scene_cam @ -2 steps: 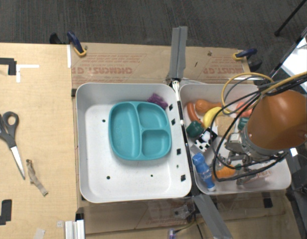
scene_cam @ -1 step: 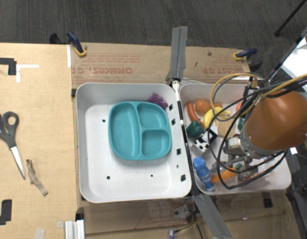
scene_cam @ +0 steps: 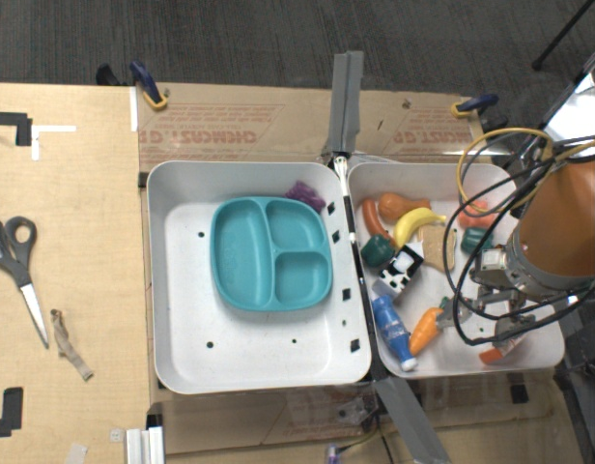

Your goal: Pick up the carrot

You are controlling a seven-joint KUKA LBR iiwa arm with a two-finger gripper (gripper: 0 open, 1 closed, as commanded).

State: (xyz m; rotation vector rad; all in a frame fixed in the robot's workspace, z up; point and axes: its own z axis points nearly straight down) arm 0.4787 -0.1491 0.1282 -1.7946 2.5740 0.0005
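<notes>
Two shallow white bins sit side by side on a counter (scene_cam: 66, 356) surfaced in tan board.

Near edge: a grey strip (scene_cam: 409, 428) runs off diagonally below the join of the bins.

Left side of the counter: scissors (scene_cam: 17, 269) with grey handles; a small scrap of tape (scene_cam: 70, 346) beside them; black corner marks.

Left bin (scene_cam: 172, 356): one teal divided plate (scene_cam: 273, 254) with three compartments, lying flat near the bin's middle; one small purple item (scene_cam: 305, 195) at the far wall, just past the plate's rim.

Right bin (scene_cam: 452, 361): carrot (scene_cam: 426, 329), orange, lying tilted on the floor towards the near wall, just right of a blue bottle (scene_cam: 389, 329) with a white end. Beyond these, a black-and-white block (scene_cam: 402, 267), a dark green item (scene_cam: 378, 250), a yellow banana (scene_cam: 418, 224), an orange-red sausage shape (scene_cam: 373, 215) and an orange rounded piece (scene_cam: 399, 204).

Arm (scene_cam: 563, 225): its orange band shows over the right bin's right side, looped with black and yellow cables. The gripper (scene_cam: 497, 341) sits low at the near right corner, apart from the carrot; how far it stands open I cannot tell. A small orange-red object (scene_cam: 492, 356) lies at its tip; whether it is held I cannot tell.

Far side: flattened cardboard (scene_cam: 240, 129) under the bins, held by blue-and-yellow clamps (scene_cam: 148, 85), printed in red; the lettering appears upside down and cannot be read with confidence. Dark carpet (scene_cam: 230, 17) beyond.
</notes>
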